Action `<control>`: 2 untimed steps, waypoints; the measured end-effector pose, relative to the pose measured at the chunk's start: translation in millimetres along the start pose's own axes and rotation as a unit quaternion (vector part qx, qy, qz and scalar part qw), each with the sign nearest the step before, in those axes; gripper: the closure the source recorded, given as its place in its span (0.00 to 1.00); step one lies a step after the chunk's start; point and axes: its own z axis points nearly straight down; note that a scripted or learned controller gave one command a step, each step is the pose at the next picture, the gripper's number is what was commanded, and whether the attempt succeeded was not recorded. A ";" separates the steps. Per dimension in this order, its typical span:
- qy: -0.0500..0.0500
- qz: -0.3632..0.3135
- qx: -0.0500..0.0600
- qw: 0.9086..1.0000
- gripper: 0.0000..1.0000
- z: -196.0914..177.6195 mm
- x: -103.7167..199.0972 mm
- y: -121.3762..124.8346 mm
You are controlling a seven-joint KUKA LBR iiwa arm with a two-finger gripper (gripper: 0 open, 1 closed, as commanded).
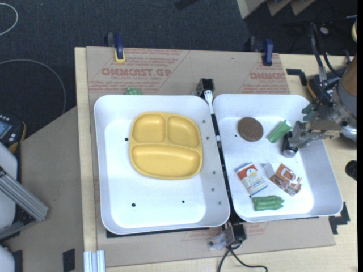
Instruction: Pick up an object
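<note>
A brown board printed with red lettering covers the counter [170, 67], held at its far edge by two blue clamps [118, 45], and two shallow white bins sit side by side on it. The left bin [113, 169] holds a yellow divided plate [166, 145] towards its far side. The right bin [323, 169] holds a round brown disc [250, 128] near its far-left corner, a green block [278, 131] just right of that, a red-and-white packet [251, 178] and a brown-and-white packet [285, 178] side by side in the middle, and a green piece [267, 203] by the near edge. The gripper [290, 146] reaches over the right edge of that bin, just beside the green block; whether its fingers are released or clenched cannot be told. Dark carpet [85, 10] with a loose white cable [34, 72] lies beyond the counter
</note>
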 end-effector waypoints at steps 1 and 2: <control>0.001 -0.003 -0.001 1.000 1.00 21.3 47.1 -5.0; 0.001 -0.006 0.001 1.000 1.00 59.9 137.0 -5.3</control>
